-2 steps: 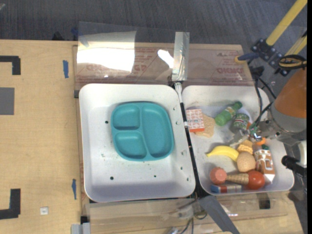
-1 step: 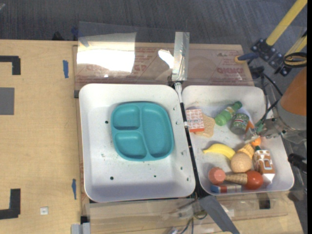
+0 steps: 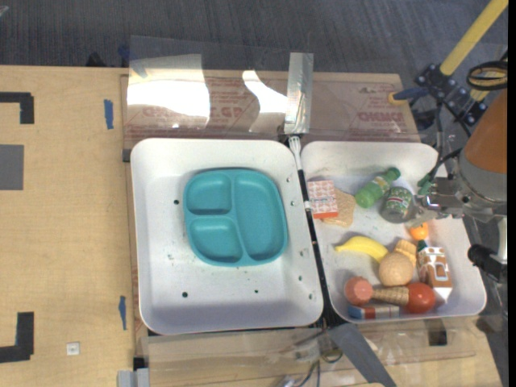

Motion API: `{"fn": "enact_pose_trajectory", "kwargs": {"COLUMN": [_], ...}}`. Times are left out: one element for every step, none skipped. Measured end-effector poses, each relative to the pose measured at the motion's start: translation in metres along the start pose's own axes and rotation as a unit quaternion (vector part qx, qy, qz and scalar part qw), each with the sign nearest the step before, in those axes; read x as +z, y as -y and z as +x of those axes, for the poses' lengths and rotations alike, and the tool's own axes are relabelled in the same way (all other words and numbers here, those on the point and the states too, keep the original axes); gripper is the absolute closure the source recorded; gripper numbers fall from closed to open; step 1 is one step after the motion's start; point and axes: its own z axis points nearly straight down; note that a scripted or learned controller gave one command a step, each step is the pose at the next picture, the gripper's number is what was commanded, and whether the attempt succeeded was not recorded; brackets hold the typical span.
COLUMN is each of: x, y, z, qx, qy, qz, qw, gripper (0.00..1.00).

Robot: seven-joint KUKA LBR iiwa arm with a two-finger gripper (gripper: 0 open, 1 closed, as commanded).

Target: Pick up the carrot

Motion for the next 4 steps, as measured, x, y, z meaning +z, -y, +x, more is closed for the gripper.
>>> {"fn": "enact_pose_trajectory", "kwargs": {"x": [0.052,-0.040,-0.037,0.074], "y": [0.039,0.006,0.007,-0.042], "z": [-0.019,-0.063,-0.062,-0.046], "qx": [-0.193,-0.269,-0.269,-0.323], "qy": [0.001,0.002,0.000,0.000], "qz": [-0.001,-0.002,0.001,-0.001], "qw": [0.9811,0.9631,0.9630,0.9464], "gripper": [1.00,1.00,0.00,0.00]}}
